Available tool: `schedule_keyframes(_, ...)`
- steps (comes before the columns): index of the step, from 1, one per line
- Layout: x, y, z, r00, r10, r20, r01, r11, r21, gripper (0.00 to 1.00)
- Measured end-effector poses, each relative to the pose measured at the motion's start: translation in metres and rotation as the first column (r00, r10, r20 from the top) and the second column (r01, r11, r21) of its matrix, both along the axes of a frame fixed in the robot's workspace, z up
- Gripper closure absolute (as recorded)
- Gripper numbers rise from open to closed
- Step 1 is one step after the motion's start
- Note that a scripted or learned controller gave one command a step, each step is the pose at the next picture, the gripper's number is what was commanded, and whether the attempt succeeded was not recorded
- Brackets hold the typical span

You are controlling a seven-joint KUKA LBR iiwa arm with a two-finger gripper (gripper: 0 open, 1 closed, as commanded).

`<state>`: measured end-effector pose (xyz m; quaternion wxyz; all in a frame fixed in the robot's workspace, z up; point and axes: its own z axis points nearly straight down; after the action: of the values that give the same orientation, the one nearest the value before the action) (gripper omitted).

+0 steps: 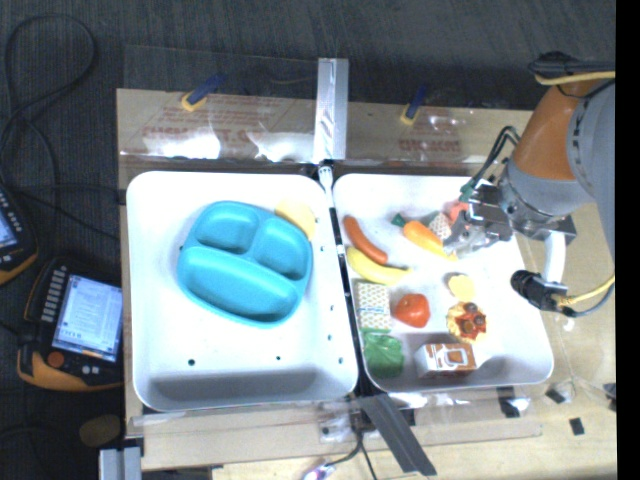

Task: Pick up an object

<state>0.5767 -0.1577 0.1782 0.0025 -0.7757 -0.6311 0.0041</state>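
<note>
A blue compartment tray [245, 260] lies in the left bin [150, 368]. In the right bin [535, 363] a red sausage [364, 238] and yellow banana [370, 266] run diagonally, upper-left to lower-right, beside a tomato [411, 310]. The gripper [468, 230] hovers by the carrot [424, 236]; its grip state can't be judged. Dark carpet surrounds the desk [160, 118]

Light is even and fairly bright, falling from above. The white bins [240, 368] left of the gripper [470, 230] look nearly washed out, with soft grey shade along their near walls. Clear plastic [250, 128] beyond the gripper shows pale glare. The dark floor [60, 88] is dim and grainy. Small things below the gripper look soft.
</note>
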Motion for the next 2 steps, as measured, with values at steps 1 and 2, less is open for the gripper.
schedule_keyframes(1, -0.035, 0.032, -0.009, 0.918, -0.396, -0.002, 0.396, 0.918, -0.003, 1.0)
schedule_keyframes(2, -0.016, 0.077, 0.003, 0.787, -0.617, 0.0, 0.617, 0.787, -0.007, 1.0)
